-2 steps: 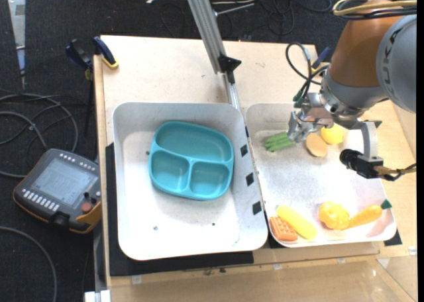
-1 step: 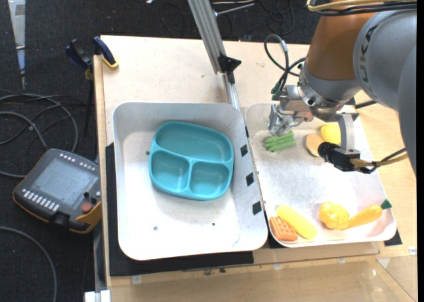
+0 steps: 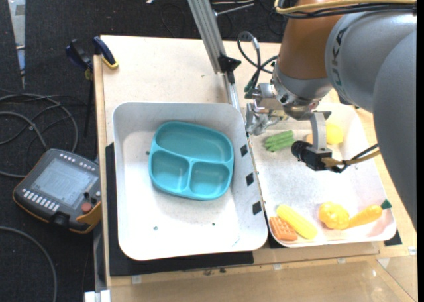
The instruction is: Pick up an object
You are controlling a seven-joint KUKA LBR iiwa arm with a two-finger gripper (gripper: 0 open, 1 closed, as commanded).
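Your pincer [image 3: 257, 120] hangs beside the green item [image 3: 279, 140] in the right bin [image 3: 371, 181]; its grip cannot be judged.

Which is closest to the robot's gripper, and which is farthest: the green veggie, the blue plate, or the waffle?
From the gripper, in the camera view:
1. Green veggie, just beside it in the right bin.
2. Blue plate, over in the left bin.
3. Waffle, at the right bin's near corner.
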